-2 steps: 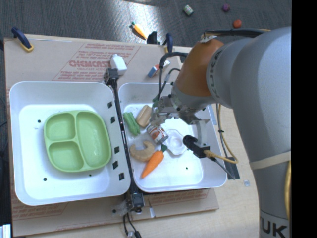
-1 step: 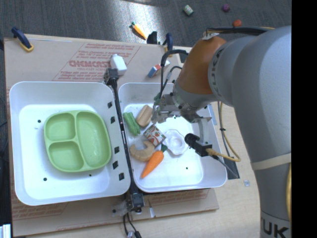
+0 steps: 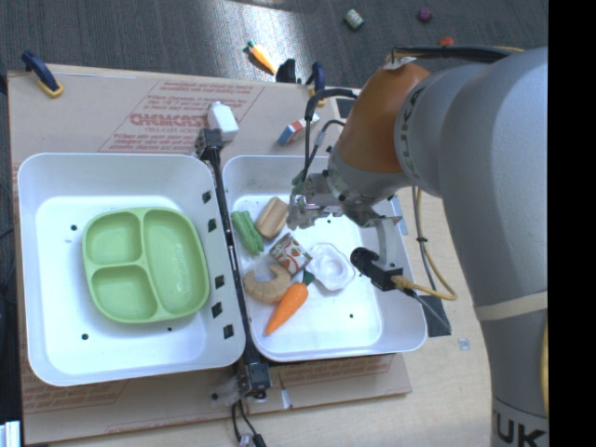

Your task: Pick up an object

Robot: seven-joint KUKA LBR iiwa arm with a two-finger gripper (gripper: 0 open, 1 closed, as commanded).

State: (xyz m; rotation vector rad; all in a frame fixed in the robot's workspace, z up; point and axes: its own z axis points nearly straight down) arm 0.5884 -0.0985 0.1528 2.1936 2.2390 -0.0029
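The right bin (image 3: 372, 329) holds a small pile of toy food. A tan bread piece (image 3: 272, 217) lies at the upper left of the pile, beside a green vegetable (image 3: 247, 232). Below them are a red and white packet (image 3: 291, 254), a white cup (image 3: 331, 266), a beige ring-shaped roll (image 3: 264, 287) and an orange carrot (image 3: 286, 308). My gripper (image 3: 303, 209) hangs over the bin's upper middle, just right of the bread piece. The wrist hides its tips.
The left bin (image 3: 47, 343) holds a green divided plate (image 3: 144, 264). A black divider with clips (image 3: 222, 240) runs between the bins. Small objects and clamps lie on the cardboard (image 3: 140, 110) behind the bins. The arm's grey body covers the right side.
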